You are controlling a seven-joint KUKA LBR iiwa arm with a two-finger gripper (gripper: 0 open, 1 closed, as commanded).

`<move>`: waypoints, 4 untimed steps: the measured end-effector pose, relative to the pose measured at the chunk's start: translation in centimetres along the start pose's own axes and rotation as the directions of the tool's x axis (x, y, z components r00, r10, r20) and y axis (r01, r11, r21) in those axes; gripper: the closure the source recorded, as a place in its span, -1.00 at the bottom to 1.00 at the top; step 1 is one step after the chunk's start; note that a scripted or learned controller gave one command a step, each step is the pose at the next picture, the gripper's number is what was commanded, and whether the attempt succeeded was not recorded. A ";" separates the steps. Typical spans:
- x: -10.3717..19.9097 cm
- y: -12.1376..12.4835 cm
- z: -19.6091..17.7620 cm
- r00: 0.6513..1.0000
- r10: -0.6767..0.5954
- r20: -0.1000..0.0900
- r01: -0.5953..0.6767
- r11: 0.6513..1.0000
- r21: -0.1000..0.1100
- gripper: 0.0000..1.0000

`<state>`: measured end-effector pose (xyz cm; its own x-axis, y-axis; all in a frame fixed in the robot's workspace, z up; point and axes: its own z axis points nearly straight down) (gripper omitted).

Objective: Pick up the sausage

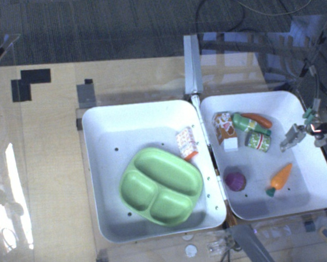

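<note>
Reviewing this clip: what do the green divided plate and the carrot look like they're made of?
Green divided plate: probably moulded plastic, matte, judging by its uniform colour and soft rounded compartments. Carrot: likely a plastic toy, smooth, flat orange with a green stub; too small to be sure.

Green divided plate (pixel 161 185) – purple ball (pixel 235 180) – orange carrot (pixel 280 178), reddish-orange sausage (pixel 257 119).

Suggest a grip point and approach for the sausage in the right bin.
Best guess: take the sausage at its free right end, coming from above with the hand closing across its narrow width. It lies flat and slanted near the bin's far wall, and the green bottle overlaps its left part, so the middle looks crowded.
</note>
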<state>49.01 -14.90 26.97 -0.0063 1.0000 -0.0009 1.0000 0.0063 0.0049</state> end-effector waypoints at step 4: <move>-5.6 -0.2 9.6 0.998 -0.059 0.000 0.059 0.998 0.000 1.00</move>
<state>48.87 -20.51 17.35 -0.0656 0.9978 -0.0011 0.9978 0.0656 0.0054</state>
